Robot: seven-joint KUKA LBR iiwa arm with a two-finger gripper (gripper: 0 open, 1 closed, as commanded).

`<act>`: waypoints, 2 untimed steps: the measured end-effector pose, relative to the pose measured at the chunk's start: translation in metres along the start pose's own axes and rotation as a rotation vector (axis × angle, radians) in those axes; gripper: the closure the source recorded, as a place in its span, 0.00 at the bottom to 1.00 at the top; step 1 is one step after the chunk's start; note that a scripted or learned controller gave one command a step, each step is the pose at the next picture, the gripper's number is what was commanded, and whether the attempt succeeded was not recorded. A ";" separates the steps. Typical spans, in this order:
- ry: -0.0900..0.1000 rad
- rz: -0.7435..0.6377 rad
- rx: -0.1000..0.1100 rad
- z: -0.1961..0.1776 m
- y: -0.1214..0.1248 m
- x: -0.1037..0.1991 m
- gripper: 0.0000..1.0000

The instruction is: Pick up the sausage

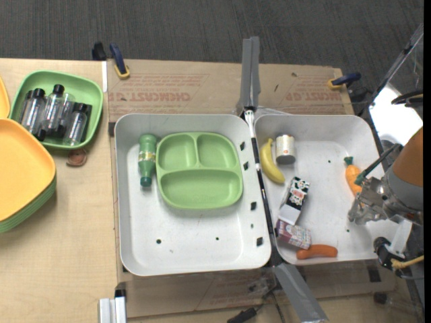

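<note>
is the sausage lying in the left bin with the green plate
No, the sausage lies in the right bin, near its front edge.

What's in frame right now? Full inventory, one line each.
left bin: 1, white, centre of bench
right bin: 1, white, beside left bin
divided plate: 1, green, in left bin
bottle: 1, green, in left bin, left of the plate
banana: 1, yellow, right bin, by left wall
can: 1, silver, right bin, beside banana
carton: 1, black-and-white, middle of right bin
packet: 1, purplish, right bin, near front
sausage: 1, orange-red, right bin front edge
carrot: 1, orange, right bin, right side
green tray: 1, on table left, holding dark-capped bottles
stacked plates: yellow on green, far left
clamps: several, on bench back edge
tool: 1, grey, over right bin's right edge, apart from the sausage
</note>
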State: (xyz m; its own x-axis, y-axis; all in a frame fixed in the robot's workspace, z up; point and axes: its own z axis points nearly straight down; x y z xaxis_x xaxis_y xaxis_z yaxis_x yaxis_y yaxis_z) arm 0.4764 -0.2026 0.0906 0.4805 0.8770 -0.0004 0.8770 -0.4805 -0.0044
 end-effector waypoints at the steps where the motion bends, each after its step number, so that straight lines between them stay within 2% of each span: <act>1: -0.001 0.152 0.002 0.001 -0.022 0.040 1.00; 2: -0.001 0.314 0.000 0.000 -0.001 0.002 1.00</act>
